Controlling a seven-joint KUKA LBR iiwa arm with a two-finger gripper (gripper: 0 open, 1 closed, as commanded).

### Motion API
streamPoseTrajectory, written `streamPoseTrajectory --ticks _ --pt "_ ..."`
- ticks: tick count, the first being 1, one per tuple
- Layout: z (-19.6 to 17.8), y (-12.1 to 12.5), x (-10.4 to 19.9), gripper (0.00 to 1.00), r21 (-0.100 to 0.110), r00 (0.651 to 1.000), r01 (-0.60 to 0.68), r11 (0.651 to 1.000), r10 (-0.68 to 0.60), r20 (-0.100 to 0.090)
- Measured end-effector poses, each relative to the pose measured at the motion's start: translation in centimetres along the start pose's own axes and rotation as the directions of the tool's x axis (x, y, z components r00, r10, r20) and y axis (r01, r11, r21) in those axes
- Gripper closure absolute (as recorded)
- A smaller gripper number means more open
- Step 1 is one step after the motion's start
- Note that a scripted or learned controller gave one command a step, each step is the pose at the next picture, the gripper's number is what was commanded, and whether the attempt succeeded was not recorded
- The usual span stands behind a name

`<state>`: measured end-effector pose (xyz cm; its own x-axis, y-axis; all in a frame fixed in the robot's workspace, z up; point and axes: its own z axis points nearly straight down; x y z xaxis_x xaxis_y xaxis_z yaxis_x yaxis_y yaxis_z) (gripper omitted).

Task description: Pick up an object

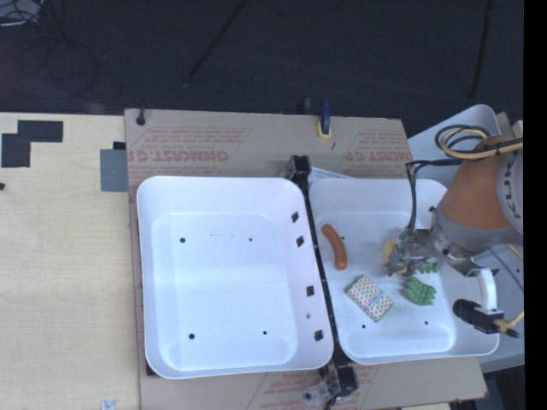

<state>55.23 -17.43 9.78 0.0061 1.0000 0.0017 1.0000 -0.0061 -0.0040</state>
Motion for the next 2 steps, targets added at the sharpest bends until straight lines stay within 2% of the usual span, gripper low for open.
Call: streamPoseTrajectory --ticks 1,2 --pt "-10.2 3.4 4.8 1.0 -0.012 1.0 0.012 1.0 -0.012 0.002" --pt "-11.3 -1.2 11.8 1.0 0.001 1.0 0.012 1.0 -0.012 -0.002"
